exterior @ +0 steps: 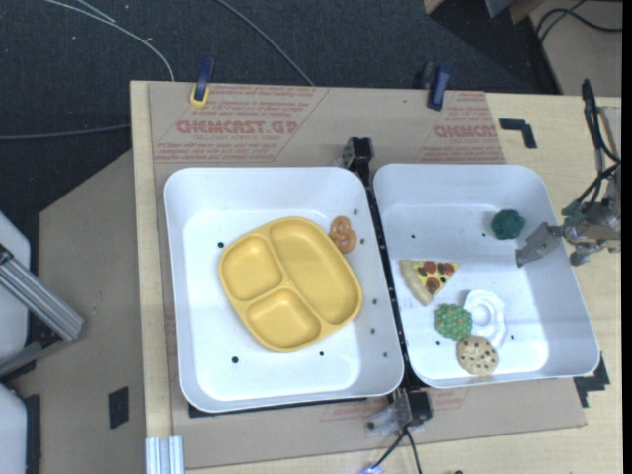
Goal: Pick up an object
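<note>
- At the right edge of the right white plastic bin (553,294), I see the grey two-finger gripper (538,246) hanging over the rim, tilted inward; I cannot tell its opening from this angle, and I see nothing held in it.
- Candidate objects lie in that bin: a dark green rounded lump (508,224) nearest the gripper, a toy pizza slice (431,277), a green bumpy broccoli-like piece (453,320), a white ring-shaped item (486,313) and a speckled round cookie (478,355).
- Risk, in my judgement: the green piece, white ring and cookie touch or nearly touch, so a descent there could catch two at once or shove one aside.
- Risk: the pizza slice and cookie look flat; a closing gripper may slide over them.
- Risk: the dark green lump sits near the bin's far wall and could roll away if nudged.
- The left white bin (188,265) holds a yellow three-compartment tray (289,282) and a small brown pretzel-shaped piece (343,233) beside it, well apart from the gripper.
</note>
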Robot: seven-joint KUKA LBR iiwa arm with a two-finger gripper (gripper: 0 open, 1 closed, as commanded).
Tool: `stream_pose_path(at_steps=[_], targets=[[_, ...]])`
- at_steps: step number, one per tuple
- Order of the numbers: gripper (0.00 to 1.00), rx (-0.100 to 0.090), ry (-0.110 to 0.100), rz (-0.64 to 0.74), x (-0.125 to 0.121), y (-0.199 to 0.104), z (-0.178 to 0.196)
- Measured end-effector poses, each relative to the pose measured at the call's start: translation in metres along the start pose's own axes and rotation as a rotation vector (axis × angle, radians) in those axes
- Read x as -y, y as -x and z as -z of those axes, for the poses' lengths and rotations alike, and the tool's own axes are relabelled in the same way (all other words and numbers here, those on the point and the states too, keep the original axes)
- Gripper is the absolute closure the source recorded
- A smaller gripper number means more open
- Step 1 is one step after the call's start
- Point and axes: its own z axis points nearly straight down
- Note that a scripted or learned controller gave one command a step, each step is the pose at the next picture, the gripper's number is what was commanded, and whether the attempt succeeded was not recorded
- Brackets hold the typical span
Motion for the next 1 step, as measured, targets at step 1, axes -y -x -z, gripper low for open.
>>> stream_pose_path(at_steps=[1], targets=[[0.0, 0.004, 0.012, 0.003, -0.0029, -0.0003, 0.0061]])
